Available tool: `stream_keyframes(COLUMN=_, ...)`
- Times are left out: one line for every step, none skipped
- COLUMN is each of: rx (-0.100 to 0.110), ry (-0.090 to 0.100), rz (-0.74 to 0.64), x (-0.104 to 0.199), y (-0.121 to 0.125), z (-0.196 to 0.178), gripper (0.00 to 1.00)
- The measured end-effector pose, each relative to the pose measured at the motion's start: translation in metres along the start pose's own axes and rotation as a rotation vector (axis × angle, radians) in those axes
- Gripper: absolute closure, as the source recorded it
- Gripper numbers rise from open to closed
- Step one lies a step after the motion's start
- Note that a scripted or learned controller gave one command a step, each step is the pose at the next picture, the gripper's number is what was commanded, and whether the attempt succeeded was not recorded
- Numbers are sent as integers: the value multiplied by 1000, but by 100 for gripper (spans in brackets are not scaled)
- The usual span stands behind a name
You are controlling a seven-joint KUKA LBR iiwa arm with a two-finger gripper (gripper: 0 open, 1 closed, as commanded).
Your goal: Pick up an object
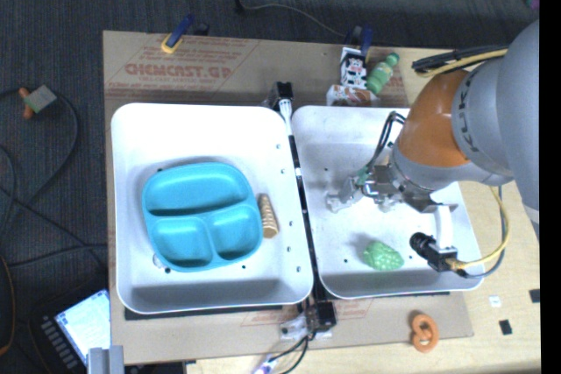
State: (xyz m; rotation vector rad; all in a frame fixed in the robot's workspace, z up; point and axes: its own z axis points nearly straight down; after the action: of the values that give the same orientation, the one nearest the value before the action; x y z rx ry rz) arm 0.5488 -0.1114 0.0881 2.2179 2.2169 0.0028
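Green object [384, 256] near right bin [333, 129] front edge.

Both bins, the left bin [131, 215] and the right bin [329, 258], are plain white. In the left one lies a bright sky-blue divided tray [200, 215], with a tan, ridged cork-like piece [267, 215] at its right edge. Near the front edge of the right bin sits a knobbly light-green lump [384, 256]. The arm [491, 114] is grey with an orange band. The tabletop [175, 70] is pale brown board with faded red lettering.
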Motion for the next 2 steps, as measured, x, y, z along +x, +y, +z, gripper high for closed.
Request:
stream_keyframes(rx=0, ry=1, rz=1, x=6, y=-43, z=-1, gripper=0)
stream_keyframes(rx=6, ry=2, rz=0, x=-29, y=-44, z=-21, gripper=0)
